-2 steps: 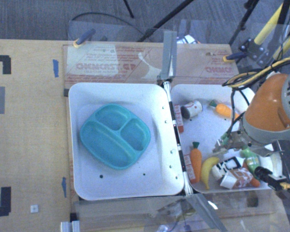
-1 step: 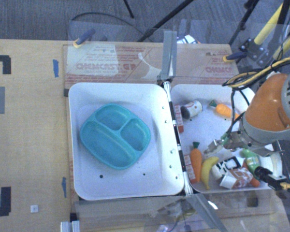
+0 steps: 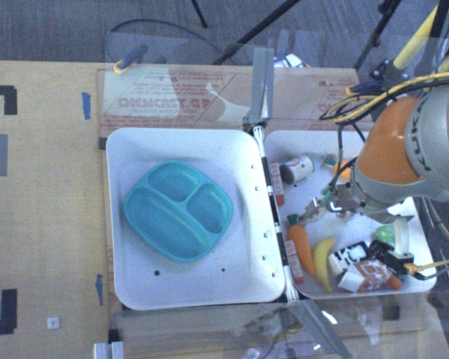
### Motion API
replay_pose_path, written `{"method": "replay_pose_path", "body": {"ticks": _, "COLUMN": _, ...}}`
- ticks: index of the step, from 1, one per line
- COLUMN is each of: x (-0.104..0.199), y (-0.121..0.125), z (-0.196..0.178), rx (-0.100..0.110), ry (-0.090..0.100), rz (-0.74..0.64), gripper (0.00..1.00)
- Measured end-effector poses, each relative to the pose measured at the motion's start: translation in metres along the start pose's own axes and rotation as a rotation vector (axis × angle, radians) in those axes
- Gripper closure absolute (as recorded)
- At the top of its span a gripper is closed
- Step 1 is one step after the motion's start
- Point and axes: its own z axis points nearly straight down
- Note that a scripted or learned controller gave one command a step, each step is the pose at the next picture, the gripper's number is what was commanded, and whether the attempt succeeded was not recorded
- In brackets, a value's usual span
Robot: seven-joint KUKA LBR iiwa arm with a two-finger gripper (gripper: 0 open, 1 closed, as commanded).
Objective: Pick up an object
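Camera view from above the desk (image 3: pixel 45 200): two white bins side by side, landmark the carrot (image 3: pixel 302 250) in the right bin (image 3: pixel 314 144). End effector (image 3: pixel 308 214) just above and slightly right of the carrot's upper end, hanging low over the bin floor from the grey arm with orange band (image 3: pixel 393 152); fingers (image 3: pixel 312 211) slightly apart, nothing seen between them. Carrot lying close along the bin's left wall, long axis running near-vertical in frame, thick end toward the end effector, tapering toward the near rim. Yellow banana (image 3: pixel 323 260) just right of the carrot, curved, roughly parallel to it, lower end close to the carrot's tip. Farther right of the carrot, a cluster: black-and-white carton (image 3: pixel 349 255), orange-and-white box (image 3: pixel 368 273), green-and-white object (image 3: pixel 389 235). Above the carrot, past the end effector, a small white cylinder (image 3: pixel 296 170) lying on its side, dark end facing left. Left of the carrot, across the divide, the left bin (image 3: pixel 127 275) with a teal divided plate (image 3: pixel 178 209), well apart from the arm.
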Motion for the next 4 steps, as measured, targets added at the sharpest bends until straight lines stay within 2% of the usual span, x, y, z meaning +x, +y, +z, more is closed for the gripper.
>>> {"method": "replay_pose_path", "body": {"ticks": 1, "x": -0.001, "y": 0.000, "z": -0.009, "rx": 0.000, "ry": 0.001, "rz": 0.002, "gripper": 1.00}}
{"method": "replay_pose_path", "body": {"ticks": 2, "x": -0.001, "y": 0.000, "z": -0.009, "rx": 0.000, "ry": 0.001, "rz": 0.002, "gripper": 0.00}}
{"method": "replay_pose_path", "body": {"ticks": 3, "x": 0.011, "y": -0.063, "z": -0.001, "rx": -0.005, "ry": 0.003, "rz": -0.029, "gripper": 0.00}}
{"method": "replay_pose_path", "body": {"ticks": 4, "x": 0.011, "y": -0.063, "z": -0.010, "rx": -0.004, "ry": 0.004, "rz": -0.027, "gripper": 1.00}}
